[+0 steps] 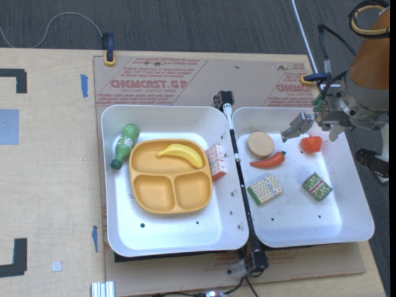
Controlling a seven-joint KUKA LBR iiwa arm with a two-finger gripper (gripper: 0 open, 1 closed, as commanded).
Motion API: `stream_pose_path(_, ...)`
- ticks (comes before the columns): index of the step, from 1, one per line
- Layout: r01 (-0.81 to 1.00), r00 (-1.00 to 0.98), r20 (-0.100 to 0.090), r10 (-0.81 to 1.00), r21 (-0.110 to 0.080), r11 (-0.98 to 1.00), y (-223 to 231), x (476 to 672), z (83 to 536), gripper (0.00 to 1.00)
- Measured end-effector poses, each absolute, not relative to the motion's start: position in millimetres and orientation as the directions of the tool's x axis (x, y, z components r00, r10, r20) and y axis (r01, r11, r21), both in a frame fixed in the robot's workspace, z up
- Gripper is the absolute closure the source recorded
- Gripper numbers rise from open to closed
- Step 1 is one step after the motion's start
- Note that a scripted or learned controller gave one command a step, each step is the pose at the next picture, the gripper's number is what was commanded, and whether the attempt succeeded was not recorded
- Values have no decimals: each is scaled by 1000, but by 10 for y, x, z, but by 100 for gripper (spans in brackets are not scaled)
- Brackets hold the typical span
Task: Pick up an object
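Lying with its long axis left-right, red pepper [268, 160] tips left; jaws' state unclear

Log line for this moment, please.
phase: approach | gripper: over right bin, far edge, nothing held | nearest: red tomato | left bin: untouched

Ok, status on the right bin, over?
Gripper open above right bin's far edge, holding nothing. Red tomato directly beneath, ungrasped. Chili pepper and round bun close beside it.
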State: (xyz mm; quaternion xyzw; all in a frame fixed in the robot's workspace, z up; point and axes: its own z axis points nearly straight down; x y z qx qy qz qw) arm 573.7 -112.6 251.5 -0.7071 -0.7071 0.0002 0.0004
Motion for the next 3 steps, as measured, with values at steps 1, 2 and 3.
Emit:
stream_pose_path(1, 1000, 1, -1, 1000, 1, -1, -1425, 5283, 1000, 0)
stream_pose_path(2, 1000, 2, -2, 1000, 11, -2, -958, 5173, 887, 0)
stream_pose_path(3, 1000, 3, -7, 1000, 24, -3, -970, 5210, 1027, 100)
